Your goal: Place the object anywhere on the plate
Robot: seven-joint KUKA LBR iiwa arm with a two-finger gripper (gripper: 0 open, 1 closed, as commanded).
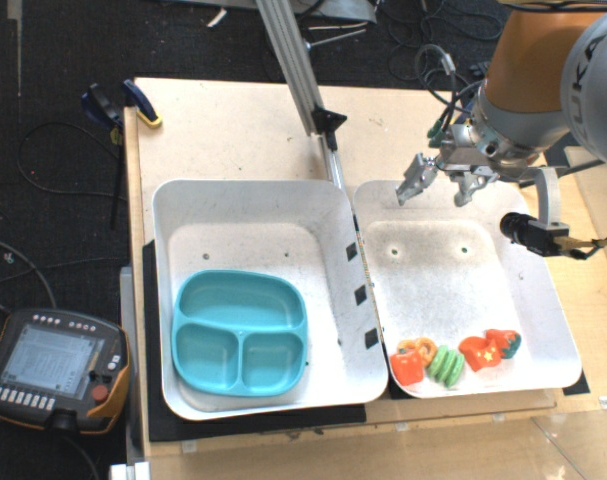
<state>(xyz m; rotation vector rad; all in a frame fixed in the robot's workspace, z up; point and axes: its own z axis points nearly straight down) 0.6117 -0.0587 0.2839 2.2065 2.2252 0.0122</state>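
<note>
Hovering over the far edge of the right bin (543,298), the gripper (441,184) hangs from the grey and orange arm (543,58) with its two fingers (416,180) spread apart and nothing between them. The fingers are metallic, slim and angled downward.

The task's things lie well apart from the fingers, at the near edge of the same bin. A red and orange pepper-shaped piece (411,359) sits at the left of the group, with a green ribbed piece (446,365) touching or just beside it. A second red piece (490,349), with a small teal part at its right end, lies just to the right. All three look like glossy moulded plastic toys with rounded forms.

The plate (241,330) rests in the left bin (183,218), toward its near side. It is teal, smooth, oblong with rounded corners, and divided into three compartments: one long section at the far side and two smaller ones at the near side.

Both bins are shallow, white, matte and speckled with dark marks. They sit side by side on a pale wooden surface (223,128).
</note>
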